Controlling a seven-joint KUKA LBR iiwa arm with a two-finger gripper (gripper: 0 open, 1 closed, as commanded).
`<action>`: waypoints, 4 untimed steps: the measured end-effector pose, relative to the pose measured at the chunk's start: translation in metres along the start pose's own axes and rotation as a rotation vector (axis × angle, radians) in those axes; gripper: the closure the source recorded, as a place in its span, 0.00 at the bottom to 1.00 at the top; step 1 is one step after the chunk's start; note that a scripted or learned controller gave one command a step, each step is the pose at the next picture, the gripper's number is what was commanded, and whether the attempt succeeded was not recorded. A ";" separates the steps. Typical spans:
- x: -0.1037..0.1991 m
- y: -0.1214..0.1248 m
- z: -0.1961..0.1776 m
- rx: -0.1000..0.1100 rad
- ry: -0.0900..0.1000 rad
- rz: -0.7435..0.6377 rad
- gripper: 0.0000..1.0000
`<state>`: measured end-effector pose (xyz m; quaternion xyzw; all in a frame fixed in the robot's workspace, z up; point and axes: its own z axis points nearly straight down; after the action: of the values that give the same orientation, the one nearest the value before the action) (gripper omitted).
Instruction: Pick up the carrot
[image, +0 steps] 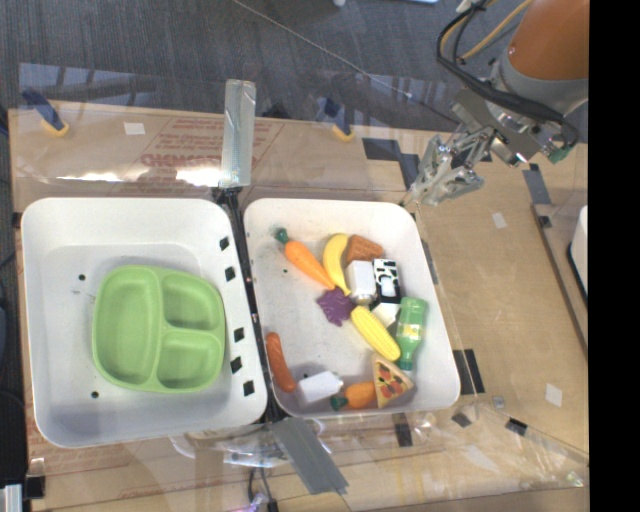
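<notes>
Two shallow white bins side by side on the desk (500, 290). Left bin (60, 240) carries a light green three-section plastic plate (157, 326). Right bin (420, 250) holds the toy food. Target: the orange plastic carrot with a small green top (303, 258), lying flat in the upper-left part of the right bin, green end toward the bin's far-left corner, tip pointing down and right toward a purple toy piece (336, 307). Long axis runs diagonally, upper left to lower right. A yellow banana (335, 262) lies just beside its right flank, so one side is crowded; the left side faces bare bin floor. Also in the bin: a yellow corn cob (376, 333), a green bottle (411, 328), a pizza slice (392, 381); a second orange piece (352, 397) sits at the near rim, possibly another carrot, hard to tell. The two-finger gripper (440, 178) hangs outside the bin, above its far-right corner, holding nothing; whether the fingers are open or closed I cannot tell at this angle. Carrot lies left of and nearer the camera than the gripper. Judgement: the coming move needs travel leftward and down, with the fingers set across the diagonal axis.
</notes>
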<state>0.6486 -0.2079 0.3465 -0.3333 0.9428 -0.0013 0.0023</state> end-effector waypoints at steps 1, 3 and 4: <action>0.036 0.027 0.070 -0.008 0.002 -0.495 1.00; 0.122 0.096 -0.029 -0.007 0.002 -0.717 1.00; 0.134 0.105 -0.064 0.000 0.000 -1.138 1.00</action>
<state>0.4780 -0.2104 0.4099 -0.7887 0.6147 -0.0024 0.0013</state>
